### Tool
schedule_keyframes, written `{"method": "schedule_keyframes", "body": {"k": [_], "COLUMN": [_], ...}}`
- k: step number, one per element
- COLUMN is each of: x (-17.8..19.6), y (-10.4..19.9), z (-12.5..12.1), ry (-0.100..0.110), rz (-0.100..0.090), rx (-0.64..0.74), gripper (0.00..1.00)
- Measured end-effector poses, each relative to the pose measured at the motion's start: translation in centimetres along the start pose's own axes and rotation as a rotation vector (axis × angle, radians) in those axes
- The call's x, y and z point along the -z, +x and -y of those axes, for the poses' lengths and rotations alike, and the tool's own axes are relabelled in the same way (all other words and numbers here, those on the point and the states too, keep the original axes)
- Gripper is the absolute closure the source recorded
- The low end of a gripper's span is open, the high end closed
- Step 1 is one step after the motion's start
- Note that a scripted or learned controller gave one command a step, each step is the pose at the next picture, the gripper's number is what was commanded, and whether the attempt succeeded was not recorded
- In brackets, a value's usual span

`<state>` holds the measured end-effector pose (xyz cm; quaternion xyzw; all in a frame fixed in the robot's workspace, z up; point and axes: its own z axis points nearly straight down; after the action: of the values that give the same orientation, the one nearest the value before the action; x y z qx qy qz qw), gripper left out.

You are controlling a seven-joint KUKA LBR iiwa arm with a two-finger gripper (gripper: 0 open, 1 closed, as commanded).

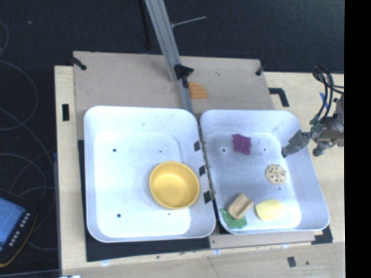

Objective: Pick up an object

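While tool (306, 143) hangs fingers apart, unloaded | I'd target cookie (276, 174) just below-left | descend straight, centre before closing.

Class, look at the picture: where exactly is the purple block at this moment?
The purple block lies in the right bin, towards its far side, apart from the spotted round piece nearer the camera.

Both bins (104, 126) look like smooth white plastic with a dull sheen. The yellow bowl (173, 185) appears glossy plastic. The tabletop (68, 155) is pale, matt wood.
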<state>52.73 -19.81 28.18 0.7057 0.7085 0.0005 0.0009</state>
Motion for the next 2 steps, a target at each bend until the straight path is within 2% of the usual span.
{"method": "schedule_keyframes", "body": {"k": [1, 2], "x": [0.0, -6.3], "y": [0.0, 0.0], "z": [0.0, 0.3], "ry": [0.000, 0.007], "rz": [0.000, 0.000], "rx": [-0.001, -0.004], "gripper": [0.00, 0.00]}}
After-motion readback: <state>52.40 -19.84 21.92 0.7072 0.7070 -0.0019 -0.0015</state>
